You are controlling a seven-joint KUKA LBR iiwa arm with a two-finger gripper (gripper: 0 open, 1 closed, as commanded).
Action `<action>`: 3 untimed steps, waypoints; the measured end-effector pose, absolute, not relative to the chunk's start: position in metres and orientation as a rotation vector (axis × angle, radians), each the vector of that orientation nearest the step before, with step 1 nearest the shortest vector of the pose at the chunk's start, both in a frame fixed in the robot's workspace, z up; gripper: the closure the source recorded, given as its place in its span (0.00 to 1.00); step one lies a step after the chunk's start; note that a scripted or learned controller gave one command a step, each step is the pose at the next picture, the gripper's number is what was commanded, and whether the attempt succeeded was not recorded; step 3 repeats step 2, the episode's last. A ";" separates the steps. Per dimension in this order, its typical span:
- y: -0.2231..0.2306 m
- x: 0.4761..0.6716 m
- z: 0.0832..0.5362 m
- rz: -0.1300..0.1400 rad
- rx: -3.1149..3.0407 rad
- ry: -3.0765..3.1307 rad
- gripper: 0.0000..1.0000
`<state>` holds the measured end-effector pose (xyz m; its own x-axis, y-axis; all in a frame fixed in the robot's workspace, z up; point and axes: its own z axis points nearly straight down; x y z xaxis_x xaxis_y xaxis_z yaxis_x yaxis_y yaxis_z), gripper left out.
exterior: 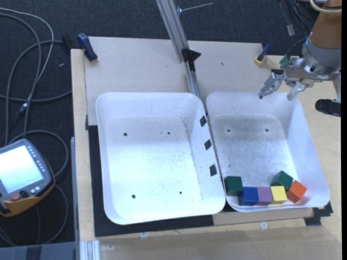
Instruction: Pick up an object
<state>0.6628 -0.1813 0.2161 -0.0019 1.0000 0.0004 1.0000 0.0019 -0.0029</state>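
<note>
The grey two-finger gripper [280, 91] hung over the far edge of the right shallow white plastic bin [306, 140], fingers spread and pinching nothing, likely parked high to keep the view clear. Six small blocks, dark green [233, 184], blue [249, 195], purple [264, 194], yellow [278, 193], green [282, 179] and orange [296, 190], crowded that bin's near edge, touching in a row, probably settled against its wall.

The pale wooden tabletop [135, 64] carries 2 shallow white bins side by side, the left bin [103, 112] and the right bin [309, 145], touching along their inner rims. A blue clamp [87, 46] grips the far left corner; a yellow-and-blue clamp [262, 55] sits at the far edge.
</note>
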 end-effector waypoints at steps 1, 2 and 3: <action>-0.151 0.674 0.161 0.004 -2.214 -2.222 0.00; -0.214 0.624 0.165 0.007 -2.227 -2.213 0.00; -0.214 0.624 0.165 0.007 -2.227 -2.213 0.00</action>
